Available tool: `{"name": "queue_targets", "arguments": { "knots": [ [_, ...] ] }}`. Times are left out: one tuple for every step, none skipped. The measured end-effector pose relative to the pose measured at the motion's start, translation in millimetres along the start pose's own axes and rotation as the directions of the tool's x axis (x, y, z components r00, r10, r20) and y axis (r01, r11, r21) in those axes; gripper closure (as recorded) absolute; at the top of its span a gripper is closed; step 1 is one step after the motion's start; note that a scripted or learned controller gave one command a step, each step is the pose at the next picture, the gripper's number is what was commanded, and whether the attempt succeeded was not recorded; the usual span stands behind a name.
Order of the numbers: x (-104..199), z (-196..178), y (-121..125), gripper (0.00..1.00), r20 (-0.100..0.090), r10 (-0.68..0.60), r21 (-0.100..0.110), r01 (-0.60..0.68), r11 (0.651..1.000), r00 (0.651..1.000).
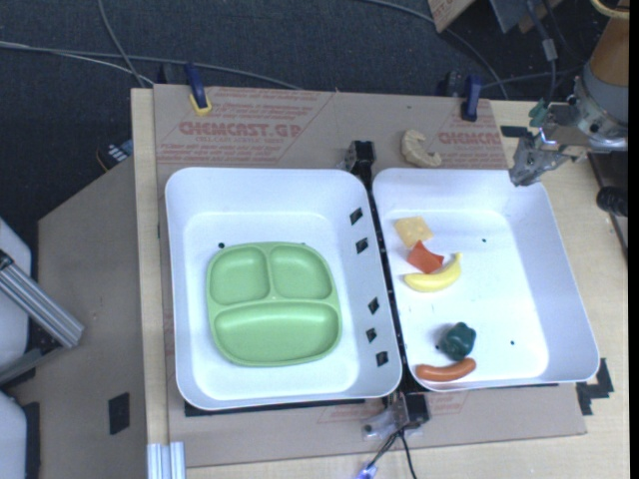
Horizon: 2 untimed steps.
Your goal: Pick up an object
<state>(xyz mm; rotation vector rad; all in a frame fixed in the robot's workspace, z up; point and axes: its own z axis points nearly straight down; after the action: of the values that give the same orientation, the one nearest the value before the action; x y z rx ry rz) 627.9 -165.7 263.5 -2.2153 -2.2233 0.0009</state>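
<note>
Red print "CHEMCAST GP" on the brown board (300, 118) under the bins, legible well to the left of the gripper (526, 171), by the blue clamp (199, 96). Same print repeats just left of the gripper; only "CHEMCAST" legible. Smaller lines unreadable.

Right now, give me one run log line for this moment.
gripper: above right bin's far corner, nothing held | banana, sausage: in right bin | green tray: left bin
</note>
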Motion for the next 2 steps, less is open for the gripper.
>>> {"name": "queue_targets", "arguments": {
  "knots": [
    [52.7, -3.5, -23.7, 1.0, -0.001, -0.001, 0.0, 0.001, 1.0, 1.0],
    [94.4, -2.9, -45.1, 1.0, -0.001, 0.0, 0.001, 0.0, 1.0, 1.0]
  ]
}}
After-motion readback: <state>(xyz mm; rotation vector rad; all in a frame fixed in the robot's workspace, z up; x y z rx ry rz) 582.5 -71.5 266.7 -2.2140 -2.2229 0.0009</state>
